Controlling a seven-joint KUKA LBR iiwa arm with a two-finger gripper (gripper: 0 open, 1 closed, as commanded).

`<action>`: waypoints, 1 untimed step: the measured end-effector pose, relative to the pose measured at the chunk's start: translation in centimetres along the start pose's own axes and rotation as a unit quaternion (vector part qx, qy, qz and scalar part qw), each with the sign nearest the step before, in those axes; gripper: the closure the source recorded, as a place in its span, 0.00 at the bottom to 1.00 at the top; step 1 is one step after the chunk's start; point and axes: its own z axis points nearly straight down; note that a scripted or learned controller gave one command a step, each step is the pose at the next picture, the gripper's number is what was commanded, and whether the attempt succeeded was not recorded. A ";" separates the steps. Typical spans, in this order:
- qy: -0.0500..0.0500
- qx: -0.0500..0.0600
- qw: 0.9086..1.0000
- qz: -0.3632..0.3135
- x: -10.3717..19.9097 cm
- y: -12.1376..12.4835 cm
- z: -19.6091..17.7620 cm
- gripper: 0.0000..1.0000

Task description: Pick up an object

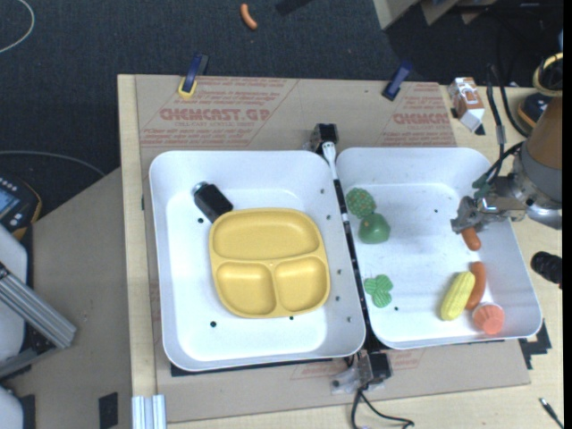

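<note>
My gripper (471, 219) hangs over the right side of the right bin (420, 172), near its right wall. A small orange piece (471, 238) shows right under the gripper's tip; whether it is gripped or lying on the bin floor I cannot tell. Further toward the front right corner lie a yellow corn cob (457, 295), a reddish sausage (478, 280) and an orange carrot-like piece (488, 317). On the bin's left side are a green broccoli (360, 202), a green pepper (374, 230) and a small green leafy piece (380, 289).
The left bin (174, 239) holds a yellow divided plate (268, 262) and a black block (212, 201) at its back left. Cables and a beige box (467, 101) lie on the bench behind the arm. Bare floor spans the right bin's middle.
</note>
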 end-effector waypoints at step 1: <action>0.000 0.001 1.000 0.000 0.0 0.2 -2.7 1.00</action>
